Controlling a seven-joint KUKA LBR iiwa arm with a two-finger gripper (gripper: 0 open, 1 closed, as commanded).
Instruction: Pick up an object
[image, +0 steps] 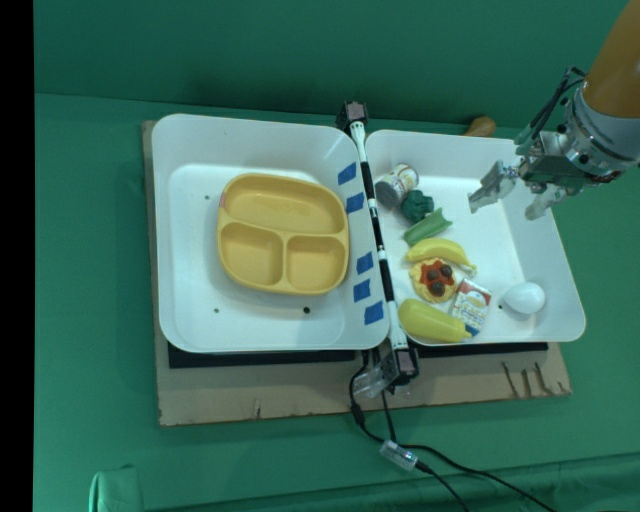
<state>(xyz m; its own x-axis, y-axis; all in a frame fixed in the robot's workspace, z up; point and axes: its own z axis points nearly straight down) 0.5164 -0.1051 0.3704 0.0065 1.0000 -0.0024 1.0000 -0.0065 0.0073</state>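
Observation:
My gripper (517, 194) hangs over the upper right part of the right bin (545, 250), its two fingers spread apart with nothing between them. Below and left of it lie the bin's objects: a small can (394, 185), a dark green broccoli piece (417, 206), a green pod (427, 229), a banana (438, 250), a small pizza (436, 279), a printed packet (471, 305), a yellow lemon-like piece (431, 321) and a white egg (524, 298). All of them rest on the bin floor, apart from the gripper.
The left bin (190, 250) holds a yellow three-compartment tray (283, 233). A divider bar with blue tape (372, 250) separates the bins. An orange-brown object (479, 126) sits just behind the right bin. Cables (400, 455) trail off the front of the bench.

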